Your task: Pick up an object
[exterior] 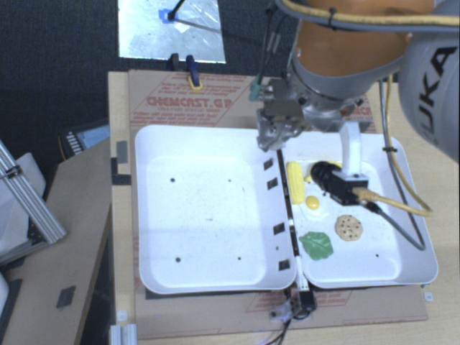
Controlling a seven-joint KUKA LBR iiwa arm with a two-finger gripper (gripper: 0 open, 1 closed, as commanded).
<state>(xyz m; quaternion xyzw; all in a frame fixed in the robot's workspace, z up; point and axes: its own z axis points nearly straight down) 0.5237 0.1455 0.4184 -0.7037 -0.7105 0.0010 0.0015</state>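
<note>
The right bin holds a yellow corn cob lying along the divider, a small yellow piece, a round brown cookie and a green leafy piece. My gripper hangs over the back end of the divider between the two bins, just behind the corn cob and apart from it. The grey wrist and orange band fill the view above it. Nothing shows beneath the gripper.
The left bin shows bare white floor with a few dark specks. A black part with a yellow cable and a white bracket hang off the arm over the right bin's back. A cardboard sheet lies under both bins.
</note>
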